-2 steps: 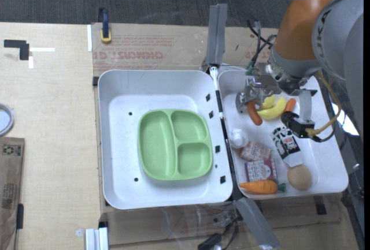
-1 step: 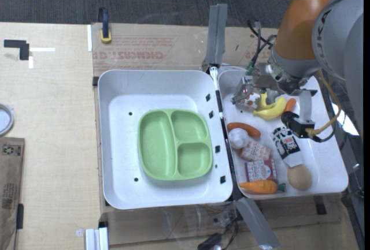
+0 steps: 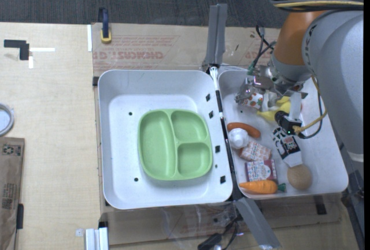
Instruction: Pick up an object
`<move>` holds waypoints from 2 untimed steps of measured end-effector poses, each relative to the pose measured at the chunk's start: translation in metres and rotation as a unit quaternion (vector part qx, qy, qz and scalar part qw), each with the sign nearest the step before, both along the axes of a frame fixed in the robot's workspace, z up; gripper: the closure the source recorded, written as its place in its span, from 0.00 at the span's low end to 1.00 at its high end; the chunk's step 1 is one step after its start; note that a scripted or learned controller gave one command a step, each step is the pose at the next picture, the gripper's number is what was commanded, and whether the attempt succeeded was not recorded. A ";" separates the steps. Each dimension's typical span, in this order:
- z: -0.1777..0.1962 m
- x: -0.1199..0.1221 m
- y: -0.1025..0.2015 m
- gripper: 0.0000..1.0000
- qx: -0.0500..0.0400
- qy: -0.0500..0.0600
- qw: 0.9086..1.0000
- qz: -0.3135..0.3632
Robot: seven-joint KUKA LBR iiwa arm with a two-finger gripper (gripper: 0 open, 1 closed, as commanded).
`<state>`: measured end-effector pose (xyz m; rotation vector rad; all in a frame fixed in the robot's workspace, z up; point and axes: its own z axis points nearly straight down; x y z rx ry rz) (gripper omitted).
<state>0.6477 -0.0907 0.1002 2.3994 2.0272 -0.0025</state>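
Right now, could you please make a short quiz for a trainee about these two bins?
1. True or false: the green divided plate lies in the left bin.
2. Which item lies nearest the front wall of the right bin? A) carrot B) spoon C) cup
3. Fill in: the tool is over the ____ end of the right bin.

Key:
1. True.
2. A, the carrot.
3. Far end, by the yellow item.

A robotics lab: white bins (image 3: 107, 127) on a clamped plywood bench (image 3: 46, 99).
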 end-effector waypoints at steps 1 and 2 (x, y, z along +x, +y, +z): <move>0.009 0.000 0.000 1.00 -0.001 0.001 1.000 0.001; 0.091 0.011 0.026 1.00 0.000 0.000 0.998 -0.062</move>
